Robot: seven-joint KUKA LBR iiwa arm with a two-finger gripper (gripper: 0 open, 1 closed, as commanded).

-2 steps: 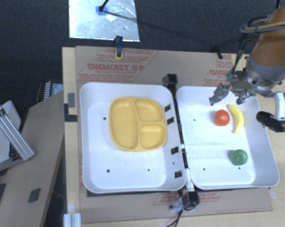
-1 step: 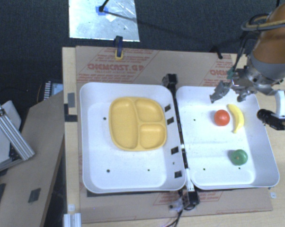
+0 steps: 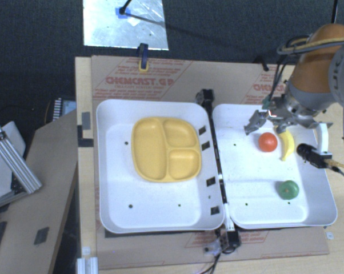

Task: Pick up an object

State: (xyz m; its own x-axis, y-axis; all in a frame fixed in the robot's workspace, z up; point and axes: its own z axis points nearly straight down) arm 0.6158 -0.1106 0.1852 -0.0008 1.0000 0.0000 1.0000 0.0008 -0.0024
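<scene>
Objects for picking lie in the right-hand shallow white plastic bin [image 3: 315, 213]: a round orange-red fruit-shaped toy [image 3: 267, 142], a curved yellow plastic banana [image 3: 286, 144] and a round green fruit-shaped toy [image 3: 287, 189]. From my remote station I see the grey arm with its orange band [image 3: 323, 44] reaching in from the right edge, bent downward over the far part of that bin. Its two-finger gripper [image 3: 269, 119] hangs above the bin floor, just beyond the orange-red toy and the top of the banana, with a grey finger [image 3: 254, 122] slanting toward the bin's left wall. I cannot tell from this angle whether the fingers are spread or pressed together, and I see nothing between them. Cables run along the wrist, and a black cylindrical fitting [image 3: 310, 154] juts out near the bin's right wall.

The orange-red toy is smooth and sits beside the banana, which stands nearly lengthwise away from the camera. The green toy rests well apart from both, nearer the front of the bin, and shows a paler patch on top.

In the left-hand white bin [image 3: 112, 210] lies a yellow three-compartment plastic tray [image 3: 160, 150], roughly centred. Both bins rest on a cardboard sheet printed with red lettering [image 3: 140, 80].
</scene>
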